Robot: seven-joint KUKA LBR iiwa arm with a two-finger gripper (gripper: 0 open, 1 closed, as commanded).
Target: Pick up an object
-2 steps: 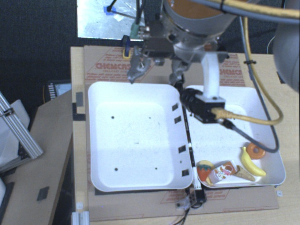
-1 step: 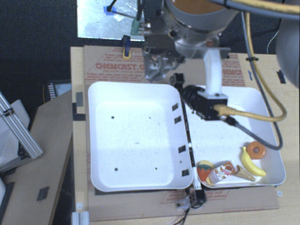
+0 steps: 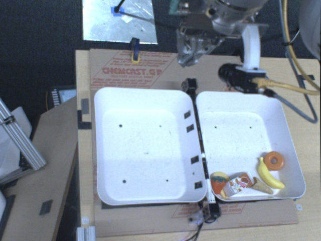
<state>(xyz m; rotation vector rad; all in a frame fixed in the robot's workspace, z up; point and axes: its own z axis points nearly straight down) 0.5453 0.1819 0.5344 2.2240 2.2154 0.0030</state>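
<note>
White plastic bins are the whole story here: the left bin (image 3: 138, 149) has nothing to grab, and everything you could pick sits crammed into the near right corner of the right bin (image 3: 241, 129). You've got a banana (image 3: 269, 174), an orange donut-looking ring (image 3: 274, 160) touching its far end, a small packet (image 3: 238, 183) and an orange-red round thing (image 3: 219, 183) just left of that, plus something like a cone (image 3: 261, 186) tucked under the banana. Your gripper (image 3: 193, 46) hangs high over the far edge of the tabletop (image 3: 83, 84), well apart from all of it, and honestly I can't tell how it's set from this angle. My worry is the corner. Coming down there, you could clip the sloped wall or the divider clips between the bins, or land on two items at once and pinch neither. That banana's curve could roll it out of a grasp too. I'd aim for the ring or packet first.
</note>
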